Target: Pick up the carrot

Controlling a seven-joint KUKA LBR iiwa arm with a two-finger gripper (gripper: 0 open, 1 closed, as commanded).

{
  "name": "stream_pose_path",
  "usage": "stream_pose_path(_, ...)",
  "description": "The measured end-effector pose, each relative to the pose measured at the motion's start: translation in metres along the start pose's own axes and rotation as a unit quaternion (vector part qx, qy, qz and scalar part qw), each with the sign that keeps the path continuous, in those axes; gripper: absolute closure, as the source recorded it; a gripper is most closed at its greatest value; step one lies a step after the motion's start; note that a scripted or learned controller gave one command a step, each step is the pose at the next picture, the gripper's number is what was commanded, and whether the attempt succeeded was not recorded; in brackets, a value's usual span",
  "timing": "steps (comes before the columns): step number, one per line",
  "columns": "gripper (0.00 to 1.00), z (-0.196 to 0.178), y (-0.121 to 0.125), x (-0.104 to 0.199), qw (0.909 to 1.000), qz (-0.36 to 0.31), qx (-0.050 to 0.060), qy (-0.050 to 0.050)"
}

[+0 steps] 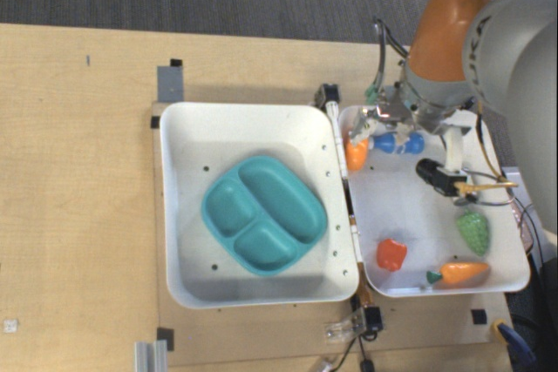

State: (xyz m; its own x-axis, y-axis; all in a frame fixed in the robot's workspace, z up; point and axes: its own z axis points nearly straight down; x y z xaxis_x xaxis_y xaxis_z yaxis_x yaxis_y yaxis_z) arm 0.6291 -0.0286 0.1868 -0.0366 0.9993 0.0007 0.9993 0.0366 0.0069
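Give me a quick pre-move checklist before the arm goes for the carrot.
1. Carrot located: ok, lying near the front edge of the right bin.
2. Carrot unobstructed from above: ok, nothing lies on it.
3. Neighbours clear: not ok, the green item sits close behind it; the red item lies apart to its left.
4. Gripper over carrot: not ok, it hangs at the bin's far corner near a blue item and an orange item.
5. Gripper open for grasp: cannot tell.
6. Carrot held: not ok.

Single fixed overhead camera, slanted down, both bins [253,122] framed.
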Motion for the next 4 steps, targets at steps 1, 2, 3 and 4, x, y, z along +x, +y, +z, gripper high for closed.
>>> stream_pose_path(1, 0.0, 0.0, -0.014, -0.023, 0.9954, -0.096, 0.0, -0.001)
stream_pose_path(2, 0.0, 0.001, 0.021, -0.01, 0.9849, -0.173, 0.0, -0.001)
stream_pose_path(3, 0.0, 0.0, -0.017, -0.019, 0.944, -0.33, 0.0, 0.0)
stream_pose_path(4, 0.0, 0.0, -0.015, -0.015, 0.9841, -0.177, 0.0, -0.001)
